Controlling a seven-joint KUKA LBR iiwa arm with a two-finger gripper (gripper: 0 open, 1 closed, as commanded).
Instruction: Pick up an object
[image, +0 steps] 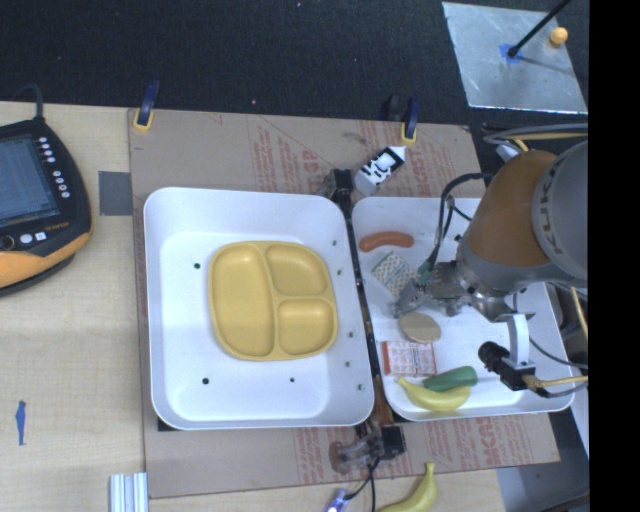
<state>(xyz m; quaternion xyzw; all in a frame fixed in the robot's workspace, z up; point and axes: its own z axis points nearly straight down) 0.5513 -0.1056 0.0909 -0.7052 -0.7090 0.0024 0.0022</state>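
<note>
Tool (425, 297) state cannot be told from this slanted view: the grey wrist and its cables crowd over it, and it sits low in the right bin (560, 405), just above a flat tan disc (420, 327).

That disc, directly beneath and touching or nearly touching the tool, looks like the likeliest target. It seems light, stiff and thin, so a grip across its edges would be needed, and it may slide on the smooth white floor. Just beyond the tool lies a small patterned packet (391, 268), probably soft and crinkly, and further past it a sausage-shaped toy (386, 241), likely light plastic and easy to pinch across its narrow middle. On the near side of the disc are a red-printed card (409, 357), too flat to grasp well, a green piece (451, 379) and a yellow banana (433, 397), both rounded and possibly slippery.

Away to the tool's far side, the left bin (180, 300) holds a yellow divided tray (272, 299).

Whether anything sits between the fingers is hidden by the wrist.
</note>
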